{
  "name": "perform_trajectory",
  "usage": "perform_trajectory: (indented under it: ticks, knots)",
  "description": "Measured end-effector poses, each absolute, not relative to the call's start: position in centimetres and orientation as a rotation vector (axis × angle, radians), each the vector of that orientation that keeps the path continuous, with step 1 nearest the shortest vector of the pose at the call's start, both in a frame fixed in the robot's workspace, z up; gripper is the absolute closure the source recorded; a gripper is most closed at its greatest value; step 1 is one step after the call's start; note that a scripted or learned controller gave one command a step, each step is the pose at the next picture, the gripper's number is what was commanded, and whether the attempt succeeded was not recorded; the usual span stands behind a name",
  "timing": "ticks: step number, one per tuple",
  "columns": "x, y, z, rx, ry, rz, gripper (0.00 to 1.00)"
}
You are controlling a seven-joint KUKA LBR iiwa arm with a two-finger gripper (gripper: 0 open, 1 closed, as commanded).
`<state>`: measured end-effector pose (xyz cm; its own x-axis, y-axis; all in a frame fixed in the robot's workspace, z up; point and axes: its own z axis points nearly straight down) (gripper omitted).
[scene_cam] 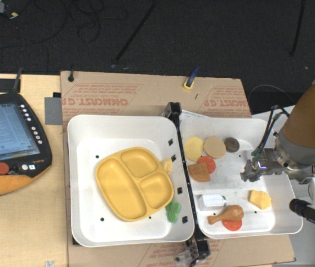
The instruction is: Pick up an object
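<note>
The hand (250,174) is poised at right of frame above the cheese wedge (260,199); its grip state cannot be told.

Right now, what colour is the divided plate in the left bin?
Yellow. The divided plate, with three compartments, shows plainly in the camera view, lying in the left bin.

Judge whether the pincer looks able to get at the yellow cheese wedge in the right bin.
Probably yes: the cheese wedge lies apart on bare bin floor, just below the pincer, with nothing between.
</note>
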<state>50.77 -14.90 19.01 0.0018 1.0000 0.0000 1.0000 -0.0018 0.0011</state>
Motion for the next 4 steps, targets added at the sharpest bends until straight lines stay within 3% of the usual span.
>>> perform_trajectory:
  ticks: [1,3,4]
  knots:
    - [50.8,-15.0,23.0,2.22,2.22,0.002,1.0]
    - [53.3,-4.5,22.8,2.218,2.229,0.001,1.0]
    - [55.6,0.8,22.0,2.219,2.228,0.0,1.0]
